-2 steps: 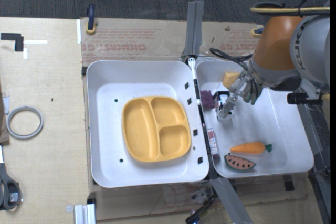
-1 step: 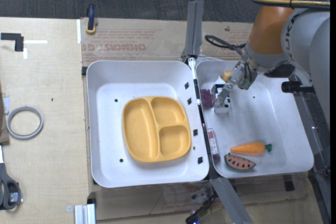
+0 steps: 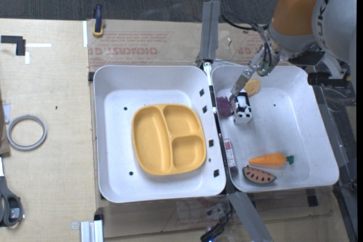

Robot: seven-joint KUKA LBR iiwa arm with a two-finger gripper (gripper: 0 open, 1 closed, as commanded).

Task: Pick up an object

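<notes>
Black and white toy cow (image 3: 243, 110) in right bin (image 3: 306, 161), near left wall; gripper (image 3: 241, 89) right above cow, cannot tell grip; purple toy (image 3: 224, 106) beside cow; carrot (image 3: 270, 160) and watermelon slice (image 3: 259, 175) lower down; yellow tray (image 3: 168, 139) in left bin (image 3: 113, 122).

Even, diffuse overhead lighting left the scene bright, with only soft, short shadows beneath the yellow divided plate (image 3: 169, 139) and along the inner walls of the white bins (image 3: 108, 122). The bin surfaces appeared near overexposure but showed no hard glare. Focus was moderate throughout, with fine detail slightly soft and the tabletop (image 3: 51, 178) evenly lit.
</notes>
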